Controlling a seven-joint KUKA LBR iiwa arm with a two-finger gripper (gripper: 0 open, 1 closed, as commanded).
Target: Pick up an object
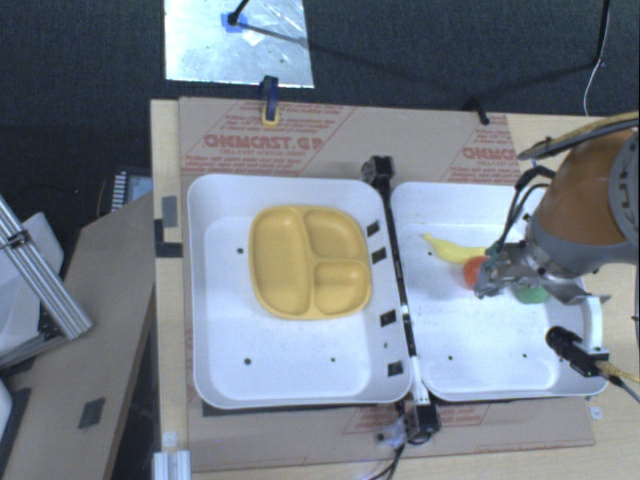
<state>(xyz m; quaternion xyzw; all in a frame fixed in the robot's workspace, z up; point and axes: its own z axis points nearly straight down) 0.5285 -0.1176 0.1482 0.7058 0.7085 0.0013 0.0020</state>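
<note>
Now, from the fixed camera above the bench, two shallow white bins are seen side by side on a sheet of brown cardboard (300,140) printed in red. The left bin (215,368) is occupied by a yellow divided plate (305,261), which is laid flat near its middle, with one long compartment on the left and two smaller ones on the right.

The right bin (480,368) is entered from the right by the grey arm (590,208), and the gripper (490,280) is lowered over the middle of that bin's floor. Whether the gripper is clenched or released cannot be told, since its tip is masked by its own body, and nothing is clearly seen to be grasped.

Three small items are gathered around it. A yellow banana-shaped object (450,249) is laid on the floor just left of the gripper, pointing up and to the left. An orange object (471,271) is set against the banana's lower end, touching or nearly touching the gripper. A green object (530,292) is partly hidden under the wrist on the right.

Beyond the bins, a silvery sheet (235,28) is spread on the dark floor.
</note>
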